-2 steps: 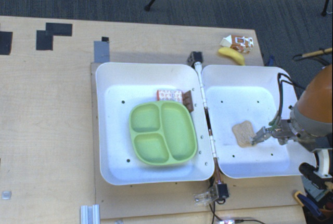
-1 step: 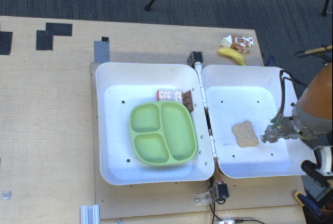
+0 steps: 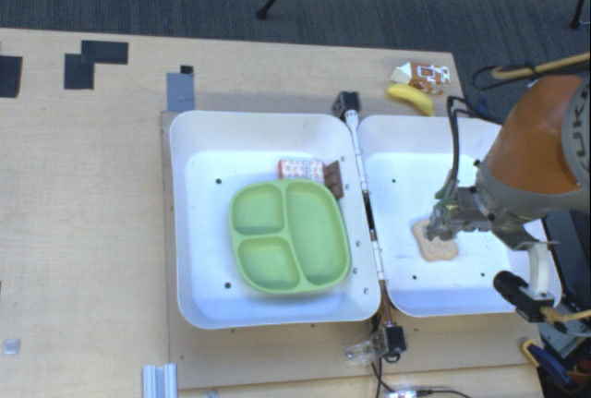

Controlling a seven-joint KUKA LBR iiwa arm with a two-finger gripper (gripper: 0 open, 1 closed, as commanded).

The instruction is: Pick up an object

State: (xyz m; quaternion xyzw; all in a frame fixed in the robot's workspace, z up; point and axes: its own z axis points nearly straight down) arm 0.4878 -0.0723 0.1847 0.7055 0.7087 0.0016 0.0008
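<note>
A tan, flat cookie-like piece point(image 3: 434, 246) lies on the floor of the right bin point(image 3: 406, 161). My gripper point(image 3: 444, 223) hangs right over its upper right part, down low against it, and the arm's grey and orange body covers the bin's right side. In the left bin point(image 3: 199, 202) sits a green divided plate point(image 3: 289, 236). A small red and white box point(image 3: 301, 169) and a brown block point(image 3: 333, 179) lie just behind the plate.
A yellow banana point(image 3: 410, 98) and a small white and orange packet point(image 3: 423, 73) rest on the bench behind the right bin. A black clamp point(image 3: 347, 102) sits at the top of the divider between the bins. Cables run at the bench's front right.
</note>
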